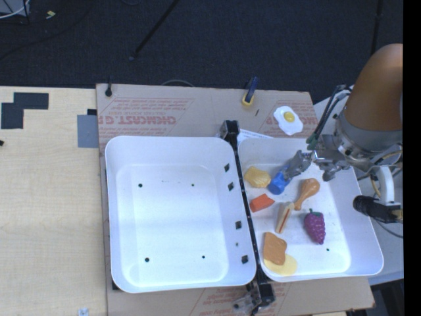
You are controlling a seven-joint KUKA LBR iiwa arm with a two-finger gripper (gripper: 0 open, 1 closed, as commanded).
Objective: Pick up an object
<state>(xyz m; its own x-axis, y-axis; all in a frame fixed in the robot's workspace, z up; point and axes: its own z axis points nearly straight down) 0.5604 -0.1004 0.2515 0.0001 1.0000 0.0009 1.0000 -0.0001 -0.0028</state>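
Nearest your camera lay the orange slice of toy toast [274, 247] on a pale yellow disc [284, 265], at the front of the right white bin [360, 259]. Farther back you had the two-finger gripper [294, 168] low over the blue plastic toy piece [277, 182], its dark fingers seeming to touch the piece's upper end, though you could not tell from this slant how wide they stood or whether they had any hold. The yellow lump [257, 177], red-orange wedge [261, 203] and tan drumstick [306, 191] crowded close around. I judged your risk to be a glancing grip: the blue piece could slip aside, or a finger could nudge a neighbour.
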